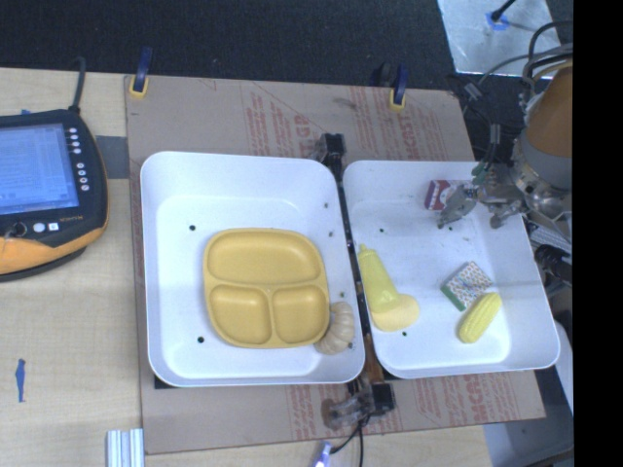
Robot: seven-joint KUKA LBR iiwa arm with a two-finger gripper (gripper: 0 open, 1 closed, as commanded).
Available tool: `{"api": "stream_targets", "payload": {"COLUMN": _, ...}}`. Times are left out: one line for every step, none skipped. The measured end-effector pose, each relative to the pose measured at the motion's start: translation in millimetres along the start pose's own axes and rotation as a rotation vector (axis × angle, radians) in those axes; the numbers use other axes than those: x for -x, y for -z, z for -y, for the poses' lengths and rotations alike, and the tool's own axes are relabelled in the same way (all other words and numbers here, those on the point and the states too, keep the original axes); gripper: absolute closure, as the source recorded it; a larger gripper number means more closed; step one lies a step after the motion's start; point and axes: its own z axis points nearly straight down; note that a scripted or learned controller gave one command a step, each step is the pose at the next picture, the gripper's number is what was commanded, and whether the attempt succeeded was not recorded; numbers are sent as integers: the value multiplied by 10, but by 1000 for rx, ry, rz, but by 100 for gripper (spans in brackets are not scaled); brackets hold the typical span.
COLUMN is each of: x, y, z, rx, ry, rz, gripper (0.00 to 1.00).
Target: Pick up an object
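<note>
Nearest the camera, a black clamp fitting is sitting at the bottom edge where the two bins are meeting. Just above it, the left shallow white plastic bin is holding a yellow three-compartment plastic tray, and a beige knobbly shell-shaped object is touching the tray's lower right corner, next to the bin's right wall.

In the right shallow white plastic bin, three objects are lying in the nearer half. A pale yellow plastic bottle-shaped toy is lying along the left wall, with its wide end toward the camera. A small yellow corn-cob toy is resting near the right side, tilted. A small green-and-white patterned square packet is just beside the cob's upper end; I cannot tell whether they are touching.

Farther back, my two-finger metal pincer is hovering over the far right part of the right bin. Its fingers are standing spread apart and nothing is showing between them. A small red-and-white carton is lying just to the left of my pincer, near the bin's far wall.

At the far left of the bench, a black-and-orange handheld control pendant with a lit screen is resting well apart from both bins. Two blue-and-yellow clamps are gripping the far edge of the brown cardboard sheet under the bins.
</note>
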Motion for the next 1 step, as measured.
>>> {"api": "stream_targets", "payload": {"x": 466, "y": -946, "z": -506, "rx": 1, "ry": 2, "rz": -1, "gripper": 0}}
